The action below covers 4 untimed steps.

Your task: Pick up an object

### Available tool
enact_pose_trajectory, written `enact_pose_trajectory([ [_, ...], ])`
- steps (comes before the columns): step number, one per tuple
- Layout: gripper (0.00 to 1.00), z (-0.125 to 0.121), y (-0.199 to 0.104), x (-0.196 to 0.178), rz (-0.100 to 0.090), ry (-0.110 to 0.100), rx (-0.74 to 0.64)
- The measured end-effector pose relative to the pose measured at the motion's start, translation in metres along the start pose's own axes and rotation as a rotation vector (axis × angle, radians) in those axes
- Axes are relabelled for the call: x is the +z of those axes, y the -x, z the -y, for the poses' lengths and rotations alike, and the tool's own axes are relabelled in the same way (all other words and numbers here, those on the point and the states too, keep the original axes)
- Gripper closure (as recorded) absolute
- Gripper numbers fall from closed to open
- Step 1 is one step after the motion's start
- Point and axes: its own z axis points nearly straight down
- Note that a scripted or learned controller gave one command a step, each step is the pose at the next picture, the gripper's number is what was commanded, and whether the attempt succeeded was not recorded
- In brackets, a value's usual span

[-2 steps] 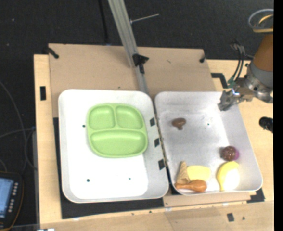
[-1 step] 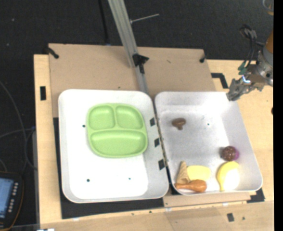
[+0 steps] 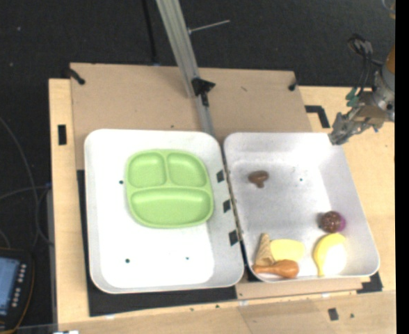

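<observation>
- The gripper [image 3: 341, 135] hangs at the far right corner of the right bin [image 3: 288, 152], above its rim and well apart from every object; this reads as a waiting or approach pose, not a grasp; nothing lies between its fingers, and how wide the jaws stand I cannot tell, since the tip is small and dark against the rim.
- The candidates for picking all lie in the right bin; a small brown mushroom-shaped piece [image 3: 259, 178] sits alone near the far middle, with bare floor all round it, so it looks the easiest to reach.
- The rest crowd the near edge, probably having slid or been dropped there: a dark purple knobbly ball [image 3: 332, 221]; just below it a smooth yellow lemon-like shape [image 3: 330, 253]; a flat pale yellow wedge [image 3: 286, 249] touching a tan cone [image 3: 263, 248]; an orange drumstick-like piece [image 3: 282, 268] lying against the near wall; a grasp here risks catching a neighbour or the wall.
- The left bin [image 3: 107, 242] bears a lime green divided plate [image 3: 170, 188], matt plastic with three shallow compartments and rounded corners, lying flat.
- Both bins are shallow, white and smooth-walled, side by side on a pale wooden bench [image 3: 142, 89]; a slanted metal rail [image 3: 177, 26] runs up from between them.
</observation>
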Motion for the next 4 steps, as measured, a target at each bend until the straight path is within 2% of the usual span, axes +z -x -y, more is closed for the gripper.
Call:
enact_pose_trajectory([
  [2, 1.00, 0.000, -0.100, 0.010, -0.003, -0.003, 0.000],
  [3, 1.00, 0.012, -0.144, 0.008, -0.003, -0.002, 0.000],
  [4, 1.00, 0.018, -0.190, 0.023, -0.003, -0.004, 0.001],
])
